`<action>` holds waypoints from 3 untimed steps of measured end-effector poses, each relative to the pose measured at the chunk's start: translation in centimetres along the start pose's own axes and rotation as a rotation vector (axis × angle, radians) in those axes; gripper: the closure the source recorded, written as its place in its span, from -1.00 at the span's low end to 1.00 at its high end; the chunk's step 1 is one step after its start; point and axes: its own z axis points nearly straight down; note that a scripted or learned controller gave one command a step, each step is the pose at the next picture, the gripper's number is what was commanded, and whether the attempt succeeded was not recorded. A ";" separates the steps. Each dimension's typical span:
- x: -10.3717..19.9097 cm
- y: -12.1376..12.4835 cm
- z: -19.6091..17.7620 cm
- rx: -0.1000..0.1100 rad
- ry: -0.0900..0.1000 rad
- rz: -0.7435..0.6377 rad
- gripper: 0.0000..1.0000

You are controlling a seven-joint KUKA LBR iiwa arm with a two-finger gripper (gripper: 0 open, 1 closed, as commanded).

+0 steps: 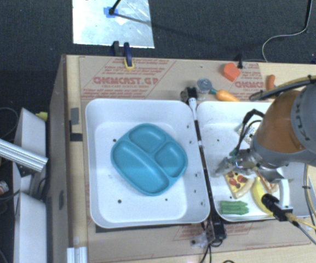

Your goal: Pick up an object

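In the right bin (218,119) a toy pizza slice (237,183) lies near the front, with a green vegetable piece (233,207) in front of it and a yellow banana (260,197) to its right. My gripper (229,165) hangs low over the bin, just above and to the left of the pizza slice, at the end of the grey arm with its orange band (278,127). The wrist covers part of the bin's right half. I see nothing held in the gripper.
The left bin (100,147) holds a blue divided plate (148,158). Behind the bins on the bench lie an orange block (230,71), a carrot-like piece (226,96) and another orange item (271,82). Cables trail at the front right.
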 end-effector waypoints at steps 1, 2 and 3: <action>-5.4 7.2 0.1 0.003 -0.001 -0.001 -1.00; -1.1 1.7 -9.0 0.003 0.000 -0.002 -1.00; -0.2 1.2 0.2 0.005 0.000 0.001 -1.00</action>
